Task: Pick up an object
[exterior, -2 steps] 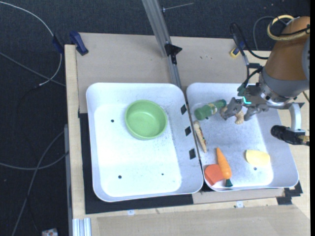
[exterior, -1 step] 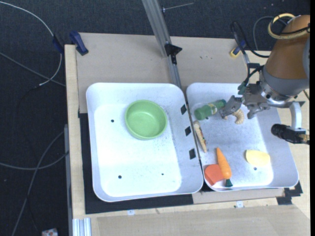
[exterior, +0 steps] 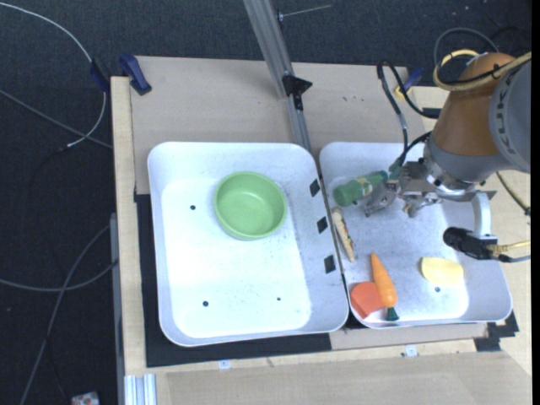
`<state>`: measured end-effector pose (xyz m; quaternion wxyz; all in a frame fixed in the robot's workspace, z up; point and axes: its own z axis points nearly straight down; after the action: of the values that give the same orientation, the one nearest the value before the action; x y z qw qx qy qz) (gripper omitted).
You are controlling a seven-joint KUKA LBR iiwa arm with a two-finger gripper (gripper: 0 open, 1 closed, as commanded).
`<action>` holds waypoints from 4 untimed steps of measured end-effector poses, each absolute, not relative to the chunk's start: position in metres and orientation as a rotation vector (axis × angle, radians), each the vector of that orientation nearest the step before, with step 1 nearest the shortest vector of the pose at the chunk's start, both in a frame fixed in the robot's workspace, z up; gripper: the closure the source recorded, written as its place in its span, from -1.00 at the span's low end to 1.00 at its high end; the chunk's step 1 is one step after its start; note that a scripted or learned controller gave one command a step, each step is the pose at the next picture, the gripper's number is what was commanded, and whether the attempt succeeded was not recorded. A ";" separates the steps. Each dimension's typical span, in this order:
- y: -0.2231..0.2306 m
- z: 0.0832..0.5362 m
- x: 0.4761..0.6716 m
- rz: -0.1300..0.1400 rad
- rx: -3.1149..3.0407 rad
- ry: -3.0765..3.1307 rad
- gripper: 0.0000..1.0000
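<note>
Looking down at the tabletop (exterior: 211, 99), two white bins sit side by side. The left bin (exterior: 236, 310) has a green bowl (exterior: 250, 204) sitting toward its upper middle. The right bin (exterior: 472, 306) is busier: a pale yellow piece (exterior: 441, 269) lies near the right side, an orange carrot (exterior: 383, 282) lies at the lower left with a red-orange block (exterior: 364, 297) touching it, and a tan stick (exterior: 342, 233) lies along the left wall. A dark green object (exterior: 353, 189) sits at the upper left, just beside the tool (exterior: 393, 196). A metal rail (exterior: 274, 49) slants down toward the gap between the bins.

The tool is low over the upper part of the right bin, right up against that green thing, but I honestly cannot tell how far open it is or whether it's got hold of anything.

The arm (exterior: 472, 125) comes in from the right, orange band above the wrist, bent down into the bin.
</note>
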<state>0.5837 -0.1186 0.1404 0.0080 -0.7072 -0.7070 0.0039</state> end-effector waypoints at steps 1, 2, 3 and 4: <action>-0.117 0.092 0.582 0.011 -2.212 -2.209 -1.00; -0.117 0.108 0.585 0.000 -2.216 -2.213 1.00; -0.110 0.155 0.587 -0.008 -2.222 -2.226 1.00; -0.115 0.202 0.588 -0.009 -2.224 -2.225 1.00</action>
<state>0.5882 -0.1152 0.2024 -0.0025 -0.7069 -0.7073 -0.0028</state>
